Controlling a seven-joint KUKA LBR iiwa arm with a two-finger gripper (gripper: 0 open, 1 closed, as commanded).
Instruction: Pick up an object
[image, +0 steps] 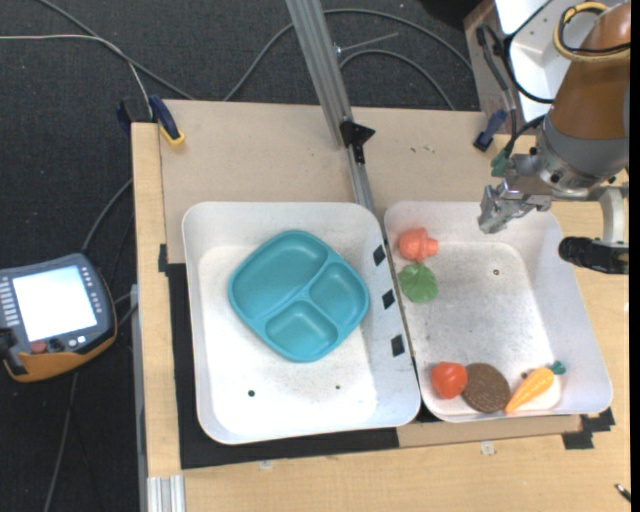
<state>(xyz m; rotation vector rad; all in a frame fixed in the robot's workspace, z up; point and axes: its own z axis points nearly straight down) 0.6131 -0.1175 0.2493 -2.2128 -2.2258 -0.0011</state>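
My gripper hangs above the far edge of the right bin, with nothing visible between its tips. In that bin lie an orange-pink toy and a green round toy near the left wall. A red tomato-like toy, a brown disc and an orange carrot rest along the near edge. All of them lie well away from the gripper.
The left bin holds a teal divided plate. A metal pole slants across the bench behind the bins. A teach pendant lies on the floor at the left. Black clips mark the divide between the bins.
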